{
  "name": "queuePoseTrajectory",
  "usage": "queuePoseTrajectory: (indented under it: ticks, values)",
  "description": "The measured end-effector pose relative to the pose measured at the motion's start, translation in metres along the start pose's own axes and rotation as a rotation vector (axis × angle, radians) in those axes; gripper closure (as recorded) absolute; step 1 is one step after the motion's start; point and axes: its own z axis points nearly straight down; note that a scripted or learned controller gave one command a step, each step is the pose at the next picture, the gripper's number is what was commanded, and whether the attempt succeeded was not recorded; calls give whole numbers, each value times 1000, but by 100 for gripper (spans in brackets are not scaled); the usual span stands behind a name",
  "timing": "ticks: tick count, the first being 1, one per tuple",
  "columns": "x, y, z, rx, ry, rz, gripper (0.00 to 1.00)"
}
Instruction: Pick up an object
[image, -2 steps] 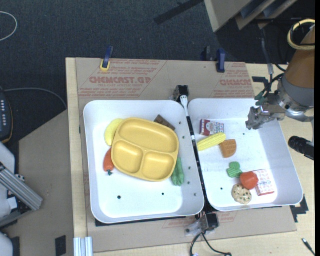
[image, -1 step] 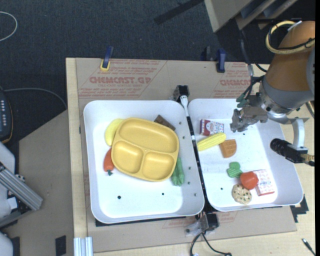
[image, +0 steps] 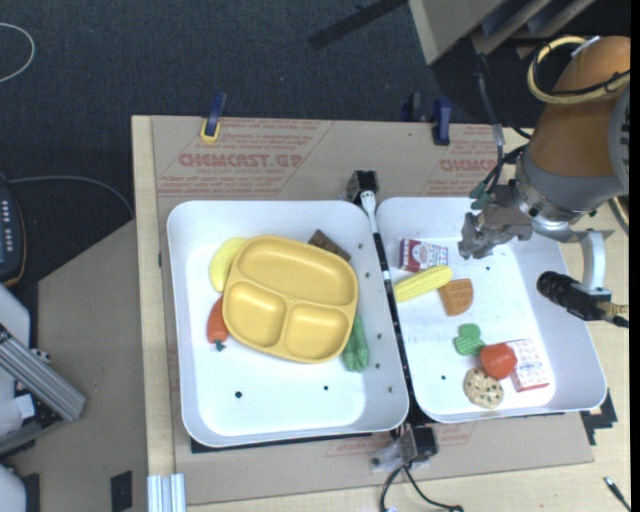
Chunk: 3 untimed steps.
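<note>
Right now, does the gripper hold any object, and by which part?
Nothing shows between the fingers. The gripper hangs above the right bin, near the small red carton.

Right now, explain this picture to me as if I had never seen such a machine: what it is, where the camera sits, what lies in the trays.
This is a robot arm, grey with an orange band, reaching in from the right. At its end is a two-finger gripper for picking things up. One fixed camera looks down at a slant on a bench with two shallow white trays.

The left tray holds a yellow divided plate lying over other toy food: something yellow, something red and something green poke out at its edges.

The right tray holds a small red and white carton, a corn cob, an orange block, a green piece, a tomato, a cookie and a card.

The gripper hangs over the right tray's far end, beside the carton. I see nothing held.
</note>
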Motion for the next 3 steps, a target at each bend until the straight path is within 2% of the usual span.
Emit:
queuePoseTrajectory:
  ticks: [1,2,3]
  values:
    - [2,-8,1,4,1,2,100]
    - [5,1,19,6,1,0,100]
    - [-4,-3,-1,-2,-1,2,100]
